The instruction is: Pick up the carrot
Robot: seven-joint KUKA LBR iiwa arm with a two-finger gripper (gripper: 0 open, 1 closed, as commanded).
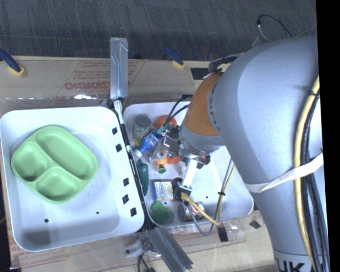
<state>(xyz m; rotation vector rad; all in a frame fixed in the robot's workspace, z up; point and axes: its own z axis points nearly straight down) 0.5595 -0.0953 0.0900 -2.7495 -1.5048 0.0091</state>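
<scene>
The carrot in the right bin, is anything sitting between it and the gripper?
The carrot lies partly under the arm's wrist, crowded by a blue item and a can on its left. The gripper hangs just below it; no barrier shows between them, though the wrist hides part of that gap.

Dark grey carpet floor point(56, 22) beyond the cardboard-topped bench point(53, 76); even light.

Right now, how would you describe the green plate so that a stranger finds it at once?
Look at the left white bin. The green plate lies in its upper left part, alone there. It is pale green with three compartments, unlike the small mixed things in the right bin.
</scene>
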